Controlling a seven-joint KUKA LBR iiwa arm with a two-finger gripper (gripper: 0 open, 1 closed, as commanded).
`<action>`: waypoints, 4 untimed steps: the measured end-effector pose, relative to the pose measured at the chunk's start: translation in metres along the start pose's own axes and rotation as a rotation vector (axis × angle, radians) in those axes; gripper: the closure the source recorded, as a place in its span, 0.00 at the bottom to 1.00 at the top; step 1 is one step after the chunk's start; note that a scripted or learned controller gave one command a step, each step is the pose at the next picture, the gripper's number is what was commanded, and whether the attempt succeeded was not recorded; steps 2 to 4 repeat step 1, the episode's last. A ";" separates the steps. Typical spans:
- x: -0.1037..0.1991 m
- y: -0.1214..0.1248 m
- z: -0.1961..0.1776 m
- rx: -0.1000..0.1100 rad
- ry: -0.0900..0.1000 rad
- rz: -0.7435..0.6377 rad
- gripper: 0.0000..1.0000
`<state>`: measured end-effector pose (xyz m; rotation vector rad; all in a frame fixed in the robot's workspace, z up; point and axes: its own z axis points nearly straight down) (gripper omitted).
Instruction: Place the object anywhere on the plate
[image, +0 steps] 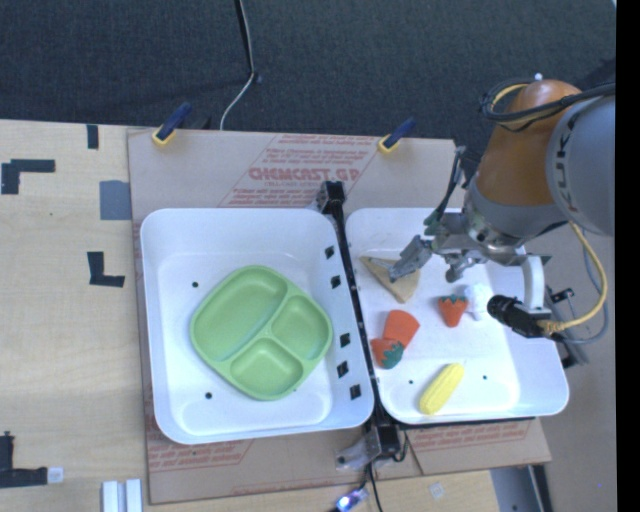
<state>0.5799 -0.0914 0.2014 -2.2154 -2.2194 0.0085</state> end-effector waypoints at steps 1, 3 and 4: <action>-0.002 -0.003 0.045 -0.001 0.000 0.001 0.00; -0.002 -0.003 0.045 -0.001 0.000 0.001 0.00; -0.002 -0.003 0.045 -0.001 0.000 0.001 0.00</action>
